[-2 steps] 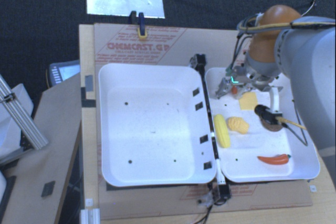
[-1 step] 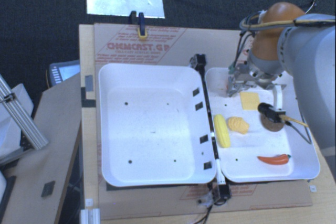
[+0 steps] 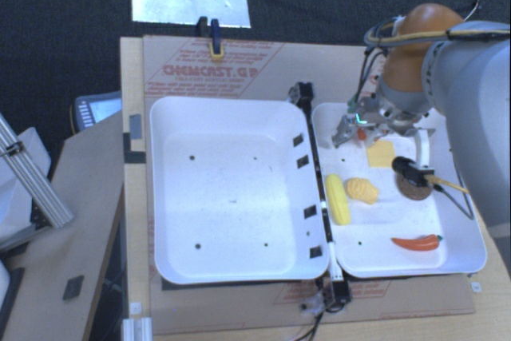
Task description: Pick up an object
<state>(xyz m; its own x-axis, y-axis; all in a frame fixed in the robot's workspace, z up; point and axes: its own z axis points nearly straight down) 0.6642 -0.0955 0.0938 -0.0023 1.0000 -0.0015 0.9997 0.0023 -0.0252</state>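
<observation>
A robot gripper (image 3: pixel 351 132), its grip impossible to judge, hovers over the right bin (image 3: pixel 463 251) near a yellow block (image 3: pixel 382 153); it should descend squarely over the block before closing.

I see my grey arm (image 3: pixel 471 84) reaching in from the right, its orange band (image 3: pixel 415 48) above the wrist, with the gripper (image 3: pixel 351 128) low near the right bin's (image 3: pixel 471 251) back-left corner.

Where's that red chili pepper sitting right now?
The chili lies in the right bin, near its front right corner, apart from the yellow corn to its left and the brown brush behind it.
</observation>
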